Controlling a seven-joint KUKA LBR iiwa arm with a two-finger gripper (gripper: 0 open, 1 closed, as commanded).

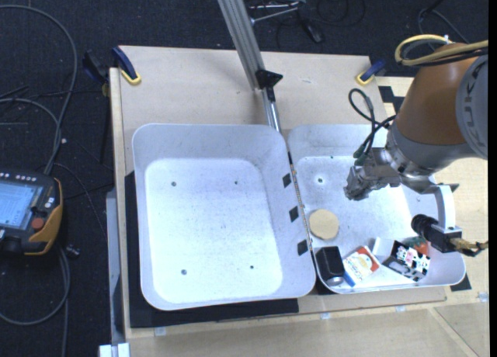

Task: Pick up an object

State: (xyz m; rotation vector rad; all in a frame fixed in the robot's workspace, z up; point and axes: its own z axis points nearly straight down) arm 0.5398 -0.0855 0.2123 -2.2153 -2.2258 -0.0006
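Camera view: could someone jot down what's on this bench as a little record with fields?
arm: grey and orange, reaching in from the right
tool: over the right bin, above the items
round tan disc: right bin, near the divider
black block: right bin, front edge
red and white packet: beside the black block
left bin: white, speckled floor
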